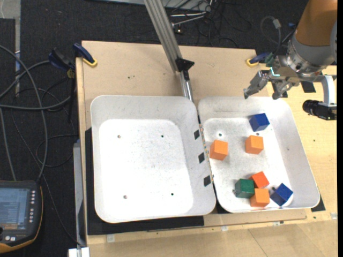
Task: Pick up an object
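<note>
From the overhead camera I see the arm [316, 25] coming in at about two o'clock, its orange band above the grey wrist, with the gripper [266, 87] hanging over the far rim of the right bin [300, 159]. Its two fingers are spread apart with nothing between them.

The cubes all sit in the right bin. A blue cube [259, 121] lies nearest the gripper, toward one o'clock within the bin, with an orange cube [254, 144] just below it and another orange cube [218, 149] off at nine o'clock, near the dividing edge. Around these three I have open white floor on every side.

Down at five o'clock things get crowded — a green cube [245, 188], two orange cubes [260, 179] [260, 197] and a second blue cube [281, 194] are packed together, the last close against the near rim.

The left bin [107, 116] lies alongside, at nine o'clock.
</note>
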### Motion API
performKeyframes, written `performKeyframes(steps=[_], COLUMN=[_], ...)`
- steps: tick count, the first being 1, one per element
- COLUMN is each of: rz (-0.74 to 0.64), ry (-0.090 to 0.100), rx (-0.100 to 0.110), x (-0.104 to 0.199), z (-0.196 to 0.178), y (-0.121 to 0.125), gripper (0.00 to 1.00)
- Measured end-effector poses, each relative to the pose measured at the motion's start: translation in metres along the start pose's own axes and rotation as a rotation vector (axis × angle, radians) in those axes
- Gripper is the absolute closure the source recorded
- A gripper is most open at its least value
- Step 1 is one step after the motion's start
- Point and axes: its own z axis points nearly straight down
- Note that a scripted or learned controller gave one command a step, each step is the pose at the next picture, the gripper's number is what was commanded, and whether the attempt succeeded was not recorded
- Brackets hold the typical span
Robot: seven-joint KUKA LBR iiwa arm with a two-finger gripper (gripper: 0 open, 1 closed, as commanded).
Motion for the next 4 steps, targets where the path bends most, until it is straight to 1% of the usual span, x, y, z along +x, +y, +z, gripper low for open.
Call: performKeyframes(steps=[1, 2, 4], rz=[-0.001, 0.000, 0.004], ry=[-0.002, -0.001, 0.000], rx=[-0.004, 0.000, 0.000], x=[0.000, 0.007, -0.007], z=[-0.003, 0.044, 0.166], y=[0.001, -0.004, -0.007], gripper=[0.00, 0.00, 0.00])
